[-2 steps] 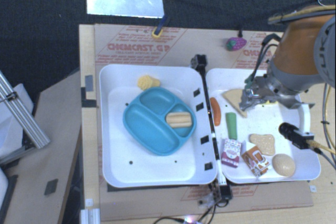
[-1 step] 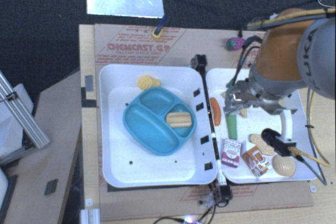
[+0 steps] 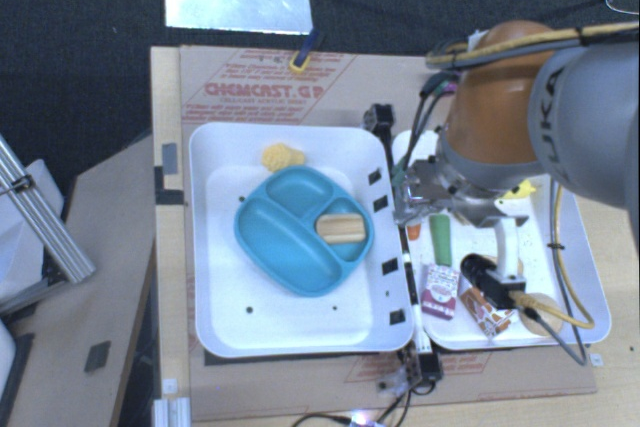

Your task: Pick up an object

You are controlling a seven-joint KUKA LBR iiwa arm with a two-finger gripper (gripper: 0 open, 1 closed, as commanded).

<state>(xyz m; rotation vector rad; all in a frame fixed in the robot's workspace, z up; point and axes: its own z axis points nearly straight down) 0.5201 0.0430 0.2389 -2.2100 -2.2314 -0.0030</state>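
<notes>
My gripper (image 3: 412, 210) hangs under the grey and orange arm (image 3: 500, 105), low over the left edge of the right bin (image 3: 592, 287), close to the divider between the bins. Just right of it lies a green stick-shaped object (image 3: 440, 240). A maroon and white small carton (image 3: 440, 290) and a brown packet (image 3: 490, 312) lie nearer the front. A white object (image 3: 507, 245) and a yellow piece (image 3: 520, 191) show beside the arm. The arm hides much of this bin.
The left bin (image 3: 215, 315) holds a blue divided plate (image 3: 285, 250) with a tan block (image 3: 341, 228) on it, and a yellow object (image 3: 283, 156) behind the plate. Black clips (image 3: 390, 265) line the divider. A cable (image 3: 565, 315) loops over the right bin's front.
</notes>
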